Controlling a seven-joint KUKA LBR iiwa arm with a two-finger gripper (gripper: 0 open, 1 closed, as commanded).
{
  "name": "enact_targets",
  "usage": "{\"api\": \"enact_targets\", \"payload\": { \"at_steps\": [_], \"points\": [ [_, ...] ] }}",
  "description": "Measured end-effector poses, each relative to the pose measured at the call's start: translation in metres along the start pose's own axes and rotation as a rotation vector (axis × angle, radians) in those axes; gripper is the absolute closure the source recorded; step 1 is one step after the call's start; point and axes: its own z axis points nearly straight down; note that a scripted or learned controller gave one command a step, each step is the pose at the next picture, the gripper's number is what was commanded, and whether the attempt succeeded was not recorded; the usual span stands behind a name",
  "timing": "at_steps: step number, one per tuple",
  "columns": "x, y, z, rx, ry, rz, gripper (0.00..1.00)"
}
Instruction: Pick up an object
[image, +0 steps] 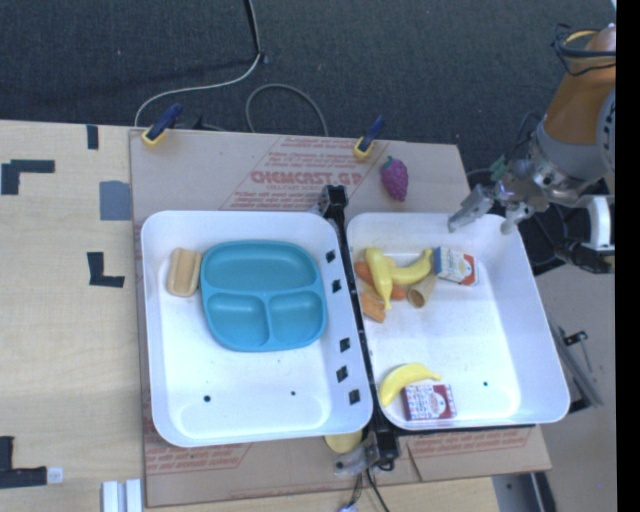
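- Above the far right corner of the right bin, the gripper is hovering with its two fingers spread apart, nothing between them.
- Just below it, a small milk carton is lying beside a yellow banana, an orange carrot and a tan cone-shaped piece.
- Near the bin's front edge, a second banana is touching a red-and-white carton.
- Across the divider, the left bin is holding a blue sectioned plate and a slice of bread.
- Beyond the bins, purple grapes are sitting on the cardboard.
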Motion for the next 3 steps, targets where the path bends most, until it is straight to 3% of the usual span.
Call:
{"api": "enact_targets", "payload": {
  "at_steps": [1,2,3],
  "points": [
    [0.060,-0.009,0.111,-0.016,-0.004,-0.002,0.00],
    [0.035,0.018,0.134,-0.003,0.001,-0.002,0.00],
    [0.099,0.017,0.132,-0.005,-0.016,-0.003,0.00]
  ]
}}
